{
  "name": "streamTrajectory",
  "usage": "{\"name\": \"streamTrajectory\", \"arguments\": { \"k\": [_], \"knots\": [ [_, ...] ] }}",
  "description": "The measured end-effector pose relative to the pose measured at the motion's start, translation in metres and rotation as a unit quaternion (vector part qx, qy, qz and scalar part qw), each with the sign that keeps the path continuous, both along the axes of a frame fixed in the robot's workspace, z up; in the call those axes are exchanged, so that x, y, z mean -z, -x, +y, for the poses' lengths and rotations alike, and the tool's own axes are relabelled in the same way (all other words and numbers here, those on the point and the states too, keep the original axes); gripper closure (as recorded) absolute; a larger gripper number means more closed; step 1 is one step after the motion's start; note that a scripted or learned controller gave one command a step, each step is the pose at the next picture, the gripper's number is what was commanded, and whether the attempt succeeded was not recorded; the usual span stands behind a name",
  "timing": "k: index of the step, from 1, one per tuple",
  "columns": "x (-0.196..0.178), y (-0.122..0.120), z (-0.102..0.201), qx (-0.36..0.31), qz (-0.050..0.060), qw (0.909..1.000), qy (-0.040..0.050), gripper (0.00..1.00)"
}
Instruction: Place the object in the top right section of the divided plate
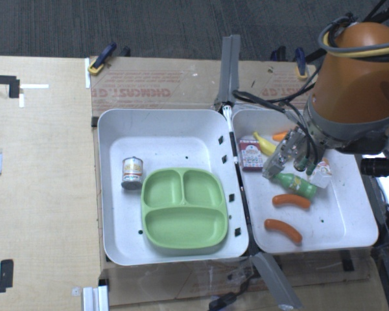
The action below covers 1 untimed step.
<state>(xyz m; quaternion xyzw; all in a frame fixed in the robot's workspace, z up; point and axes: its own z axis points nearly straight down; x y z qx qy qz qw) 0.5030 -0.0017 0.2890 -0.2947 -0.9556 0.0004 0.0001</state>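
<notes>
Green divided plate lay in the left bin. The gripper hung over a green bottle in the right bin; claw state indiscernible.

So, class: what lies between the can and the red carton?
In the camera view, the green plate's upper edge and the bins' adjoining walls lie between the can and the carton.
</notes>
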Motion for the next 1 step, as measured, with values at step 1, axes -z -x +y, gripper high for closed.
{"name": "streamTrajectory", "arguments": {
  "k": [1],
  "knots": [
    [0.1015,0.0251,-0.0914,0.123,0.002,0.9924,0.0000,1.00]
  ]
}}
